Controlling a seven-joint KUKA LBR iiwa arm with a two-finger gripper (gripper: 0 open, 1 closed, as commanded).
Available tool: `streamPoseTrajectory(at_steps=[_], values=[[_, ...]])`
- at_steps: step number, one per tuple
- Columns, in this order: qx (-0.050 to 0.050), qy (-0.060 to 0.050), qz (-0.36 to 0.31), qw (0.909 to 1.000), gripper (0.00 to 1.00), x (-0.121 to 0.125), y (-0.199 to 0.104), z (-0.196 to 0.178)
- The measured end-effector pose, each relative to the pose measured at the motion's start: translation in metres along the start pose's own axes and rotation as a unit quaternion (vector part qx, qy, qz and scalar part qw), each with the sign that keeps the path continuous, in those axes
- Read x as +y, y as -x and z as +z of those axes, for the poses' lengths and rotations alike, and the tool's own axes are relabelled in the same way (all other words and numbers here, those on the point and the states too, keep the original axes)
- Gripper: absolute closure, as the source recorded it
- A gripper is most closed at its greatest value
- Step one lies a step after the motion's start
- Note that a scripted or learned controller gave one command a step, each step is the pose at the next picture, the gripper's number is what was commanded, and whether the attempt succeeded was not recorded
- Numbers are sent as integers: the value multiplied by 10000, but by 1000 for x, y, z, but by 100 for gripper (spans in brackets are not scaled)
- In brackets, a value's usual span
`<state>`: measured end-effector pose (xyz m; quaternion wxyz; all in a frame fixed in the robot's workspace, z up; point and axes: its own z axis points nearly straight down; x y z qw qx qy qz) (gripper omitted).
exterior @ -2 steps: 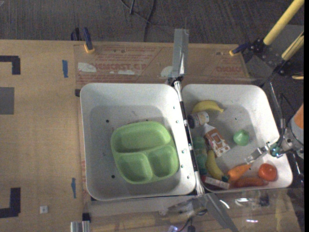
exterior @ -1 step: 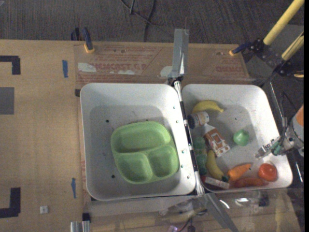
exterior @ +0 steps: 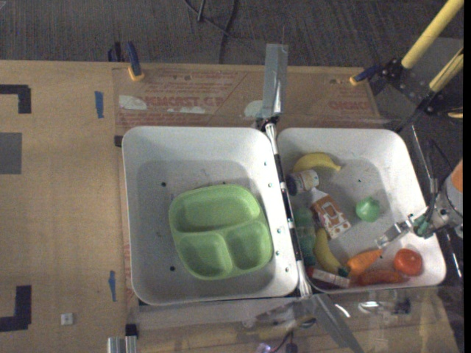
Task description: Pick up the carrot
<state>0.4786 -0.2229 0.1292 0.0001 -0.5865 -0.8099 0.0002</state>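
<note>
The carrot (exterior: 365,259) is a short orange piece lying near the front of the right bin (exterior: 346,140), its narrow end pointing right and up. My gripper (exterior: 390,235) reaches in from the right edge and hovers just up and right of the carrot's tip, close to it. Nothing shows as held. The arm's wrist sits over the bin's right wall.
Around the carrot lie an orange-red round fruit (exterior: 408,262), a red item (exterior: 380,276), a yellow banana (exterior: 324,250), a small carton (exterior: 330,216), a green ball (exterior: 368,209), a bottle (exterior: 303,181) and another banana (exterior: 316,161). The left bin (exterior: 143,153) holds a green divided plate (exterior: 220,230).
</note>
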Motion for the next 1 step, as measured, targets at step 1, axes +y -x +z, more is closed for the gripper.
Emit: streamPoseTrajectory(at_steps=[1], values=[[-37,29,-756,9971,0,23,-61,41]])
